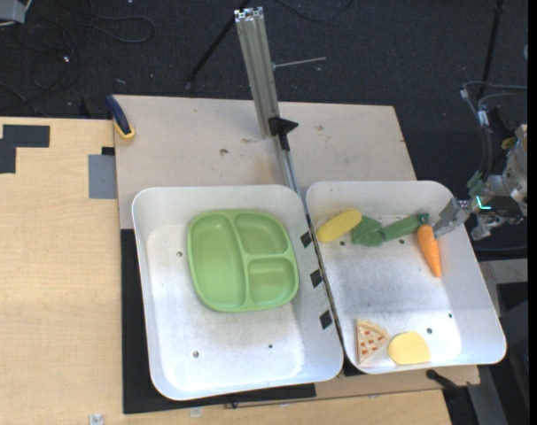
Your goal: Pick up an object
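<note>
Hovering at mid-right, tool (grip unreadable) may nudge the orange plastic carrot against the white bin's wall.

The arm is cut off at the right edge — its gripper is too small to read the fingers.

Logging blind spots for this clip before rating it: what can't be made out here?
- Gripper: small at the camera view's right side; finger state unreadable, contact with the toy carrot unclear.
- Arm: cut off by the right edge.
- Green toy: too small to identify.
- Yellow piece beside the pizza slice: kind unclear.
</note>
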`<state>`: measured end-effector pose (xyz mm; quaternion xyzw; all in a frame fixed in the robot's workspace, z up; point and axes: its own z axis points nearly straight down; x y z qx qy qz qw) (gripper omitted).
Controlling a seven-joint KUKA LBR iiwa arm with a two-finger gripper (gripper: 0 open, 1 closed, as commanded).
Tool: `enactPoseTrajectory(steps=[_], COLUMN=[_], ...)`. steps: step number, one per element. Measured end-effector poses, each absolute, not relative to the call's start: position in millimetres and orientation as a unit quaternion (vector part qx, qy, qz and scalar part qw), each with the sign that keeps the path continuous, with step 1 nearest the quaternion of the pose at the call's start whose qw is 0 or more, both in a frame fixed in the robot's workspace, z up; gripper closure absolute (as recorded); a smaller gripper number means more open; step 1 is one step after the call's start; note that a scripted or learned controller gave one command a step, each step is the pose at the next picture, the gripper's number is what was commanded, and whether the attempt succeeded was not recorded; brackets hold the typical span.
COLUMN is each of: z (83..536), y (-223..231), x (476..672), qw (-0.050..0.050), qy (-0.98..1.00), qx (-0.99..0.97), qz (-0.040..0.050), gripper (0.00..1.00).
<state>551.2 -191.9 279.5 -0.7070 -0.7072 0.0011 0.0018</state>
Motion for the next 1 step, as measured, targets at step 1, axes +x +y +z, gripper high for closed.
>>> enactPoseTrajectory(steps=[1], z=[280.3], y=[-192.0], x=[551.7], qw=[0.001], qy=[-0.707], qx=[-0.707], qz=[0.0006], gripper=[0.00])
